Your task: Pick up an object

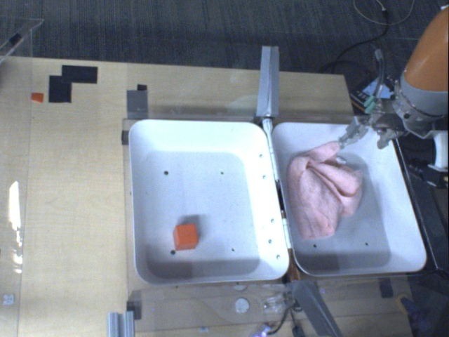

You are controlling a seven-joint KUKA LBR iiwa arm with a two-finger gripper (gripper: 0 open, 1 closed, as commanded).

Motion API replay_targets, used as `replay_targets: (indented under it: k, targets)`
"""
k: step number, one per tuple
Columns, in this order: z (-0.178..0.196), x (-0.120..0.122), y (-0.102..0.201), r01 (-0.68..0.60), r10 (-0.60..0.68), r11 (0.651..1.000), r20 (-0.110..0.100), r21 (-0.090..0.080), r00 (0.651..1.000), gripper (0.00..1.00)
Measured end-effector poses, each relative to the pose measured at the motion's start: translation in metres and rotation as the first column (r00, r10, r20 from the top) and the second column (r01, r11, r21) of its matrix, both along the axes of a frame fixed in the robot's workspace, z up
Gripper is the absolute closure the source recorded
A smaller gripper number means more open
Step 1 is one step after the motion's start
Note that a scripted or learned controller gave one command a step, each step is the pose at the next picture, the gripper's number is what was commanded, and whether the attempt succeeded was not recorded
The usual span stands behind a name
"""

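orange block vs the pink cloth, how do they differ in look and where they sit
The orange block is small, boxy and hard-edged; the pink cloth is far larger, soft and crumpled into folds. The block lies in the left bin, toward its near left corner; the cloth fills the middle of the right bin. The claw hangs by the cloth's far edge, well away from the block. Both rest on a white bin floor.

The arm [429, 62] has a rounded orange band above a grey wrist, with thin metallic tool [366, 133] fingers and cables.
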State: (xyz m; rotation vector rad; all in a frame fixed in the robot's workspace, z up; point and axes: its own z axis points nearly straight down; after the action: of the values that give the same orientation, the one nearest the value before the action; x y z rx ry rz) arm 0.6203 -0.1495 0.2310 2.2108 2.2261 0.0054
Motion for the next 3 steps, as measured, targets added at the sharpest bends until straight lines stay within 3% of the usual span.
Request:
replay_targets:
  k: [1,2,3]
  targets:
    - [-0.124,-0.004,-0.009,0.008,-0.008,1.000,-0.002,0.000,1.000,0.00]
    - [-0.140,-0.025,0.022,-0.184,0.184,0.983,0.009,-0.004,0.983,0.00]
    - [-0.139,-0.075,0.041,-0.157,0.157,0.988,0.013,-0.005,0.988,0.00]
